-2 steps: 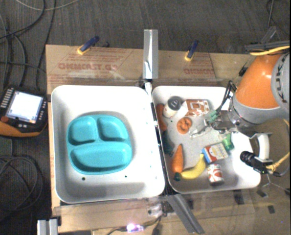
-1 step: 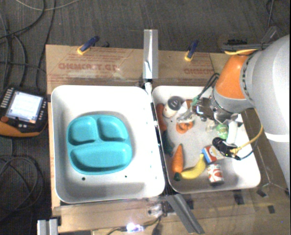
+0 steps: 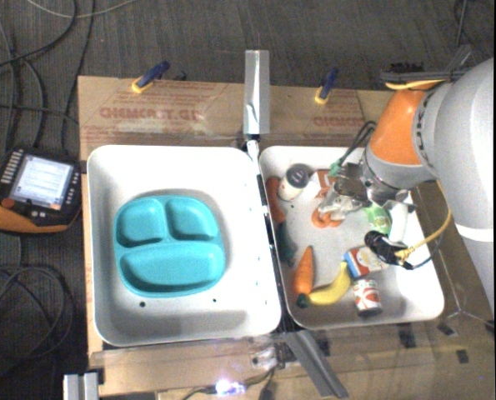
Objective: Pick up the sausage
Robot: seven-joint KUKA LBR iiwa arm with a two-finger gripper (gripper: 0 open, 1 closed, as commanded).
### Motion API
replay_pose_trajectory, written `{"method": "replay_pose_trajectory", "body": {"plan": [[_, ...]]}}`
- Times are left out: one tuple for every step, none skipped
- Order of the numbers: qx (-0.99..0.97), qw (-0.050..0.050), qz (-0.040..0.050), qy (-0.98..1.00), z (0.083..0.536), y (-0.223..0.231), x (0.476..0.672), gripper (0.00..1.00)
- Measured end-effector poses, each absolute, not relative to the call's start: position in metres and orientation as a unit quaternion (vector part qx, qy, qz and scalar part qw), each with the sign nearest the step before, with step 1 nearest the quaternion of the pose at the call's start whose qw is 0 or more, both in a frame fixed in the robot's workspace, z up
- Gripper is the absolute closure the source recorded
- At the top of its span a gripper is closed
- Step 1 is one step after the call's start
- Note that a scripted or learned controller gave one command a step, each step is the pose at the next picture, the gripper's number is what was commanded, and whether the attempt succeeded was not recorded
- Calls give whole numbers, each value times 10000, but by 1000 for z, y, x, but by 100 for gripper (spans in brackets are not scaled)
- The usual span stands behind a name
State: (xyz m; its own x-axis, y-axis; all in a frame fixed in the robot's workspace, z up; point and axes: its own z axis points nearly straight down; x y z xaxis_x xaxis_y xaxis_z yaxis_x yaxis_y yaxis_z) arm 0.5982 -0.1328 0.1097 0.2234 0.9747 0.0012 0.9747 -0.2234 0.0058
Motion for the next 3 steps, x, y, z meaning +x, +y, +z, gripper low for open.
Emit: {"method": "replay_pose_trajectory", "body": {"plan": [[7816, 3, 14, 6238, 118, -132, 598, 100], [6051, 2, -15, 7962, 195, -71, 636, 100], [7761, 12, -21, 6306, 241, -25, 668, 100]]}}
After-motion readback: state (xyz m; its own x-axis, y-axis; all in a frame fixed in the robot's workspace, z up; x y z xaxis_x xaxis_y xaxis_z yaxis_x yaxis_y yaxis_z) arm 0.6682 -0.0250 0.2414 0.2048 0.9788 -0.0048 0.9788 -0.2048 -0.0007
